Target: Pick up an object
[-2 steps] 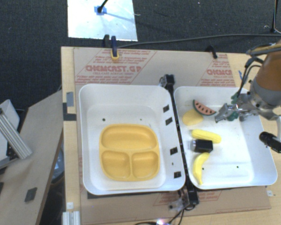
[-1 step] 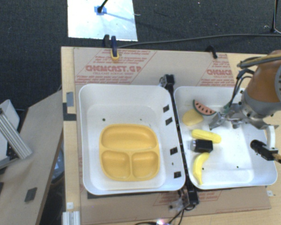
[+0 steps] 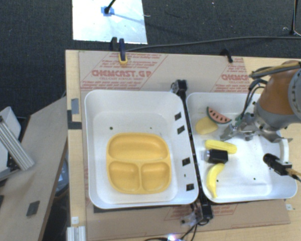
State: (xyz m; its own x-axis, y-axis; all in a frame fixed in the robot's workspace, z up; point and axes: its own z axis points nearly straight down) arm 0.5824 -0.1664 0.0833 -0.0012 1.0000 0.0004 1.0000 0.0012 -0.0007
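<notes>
The right bin [image 3: 251, 184] holds several toy foods. A watermelon slice [image 3: 218, 116] lies near its back left, with a pale yellow piece [image 3: 206, 127] just in front of it. Further forward lie a yellow corn cob [image 3: 221, 146], a small black block [image 3: 217, 156] touching it, and a banana [image 3: 214, 178] by the front left wall. My gripper [image 3: 230, 132] hangs low over the bin, just right of the pale yellow piece and above the corn cob. I see nothing held in it.
The left bin [image 3: 135, 97] holds a yellow divided tray [image 3: 138, 162]. The grey arm with its orange band [image 3: 278, 97] covers the right bin's back right. A black fitting [image 3: 274, 164] sits near the right wall. Clamps stand along the board's back edge.
</notes>
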